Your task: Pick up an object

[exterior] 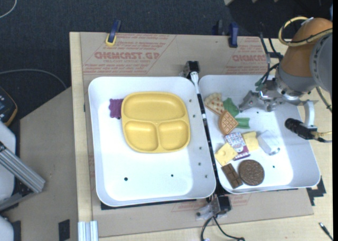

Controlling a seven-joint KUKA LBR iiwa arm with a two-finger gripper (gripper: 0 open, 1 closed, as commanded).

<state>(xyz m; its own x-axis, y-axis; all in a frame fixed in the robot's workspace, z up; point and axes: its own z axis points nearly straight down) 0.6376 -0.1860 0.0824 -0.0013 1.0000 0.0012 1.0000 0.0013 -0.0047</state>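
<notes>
The right bin point(296, 174) holds several toy food pieces: a tan pretzel-like biscuit point(214, 103), a green piece point(236, 113), a waffle square point(228, 123), a purple-and-white packet point(237, 144), a yellow cheese wedge point(225, 154), a pale yellow block point(250, 141), a white-grey piece point(270, 143), a brown bar point(231, 175) and a round brown cookie point(251, 172). My gripper point(261, 99) hangs over the bin's upper middle, just right of the green piece and above the white-grey piece. The wrist hides its tips from above. Nothing is seen held.
The left bin point(105, 129) carries a yellow divided plate point(156, 120) with a small purple item point(115, 108) at its left edge. A black divider rail point(203, 124) runs between the bins. A black cable connector point(298, 127) juts from the arm over the right bin's right side.
</notes>
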